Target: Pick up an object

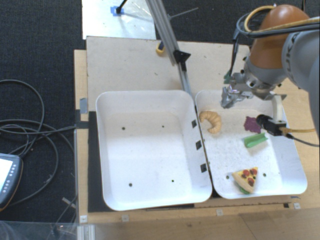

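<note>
Bench [125, 64] on dark carpet, two white bins [150, 149], gripper [229, 100] over right bin's far edge, finger spread unclear, croissant [211, 121] just below-left, nothing visibly held.

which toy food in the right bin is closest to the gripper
The croissant, lying just below the gripper. The purple piece, green piece and pizza slice lie farther off.

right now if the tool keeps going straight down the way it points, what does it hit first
Most likely bare floor of the right bin near its far rim. The tool hangs just right of the croissant, which it may graze; depth is unclear from this slanted view.
</note>
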{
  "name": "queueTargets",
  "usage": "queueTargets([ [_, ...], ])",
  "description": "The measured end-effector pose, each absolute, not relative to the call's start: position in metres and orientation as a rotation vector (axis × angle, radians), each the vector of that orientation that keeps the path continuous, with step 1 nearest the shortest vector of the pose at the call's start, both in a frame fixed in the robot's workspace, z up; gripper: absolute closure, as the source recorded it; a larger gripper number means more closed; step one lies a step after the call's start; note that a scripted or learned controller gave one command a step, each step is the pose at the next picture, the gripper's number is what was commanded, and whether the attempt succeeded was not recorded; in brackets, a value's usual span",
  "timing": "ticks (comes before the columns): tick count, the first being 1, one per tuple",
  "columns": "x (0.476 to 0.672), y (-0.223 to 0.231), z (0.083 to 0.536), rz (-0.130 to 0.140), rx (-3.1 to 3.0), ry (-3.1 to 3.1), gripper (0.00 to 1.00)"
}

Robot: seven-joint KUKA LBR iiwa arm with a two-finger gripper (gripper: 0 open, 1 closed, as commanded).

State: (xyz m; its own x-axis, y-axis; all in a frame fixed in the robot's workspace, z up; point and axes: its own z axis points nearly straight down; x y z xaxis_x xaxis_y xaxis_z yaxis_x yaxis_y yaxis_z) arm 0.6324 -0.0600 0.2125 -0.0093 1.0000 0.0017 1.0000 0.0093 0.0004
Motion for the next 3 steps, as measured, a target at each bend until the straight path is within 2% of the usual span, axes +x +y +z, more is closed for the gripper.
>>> queueTargets([
  [3, 0.607, 0.089, 0.228, -0.004, -2.209, -2.232, 1.0],
])
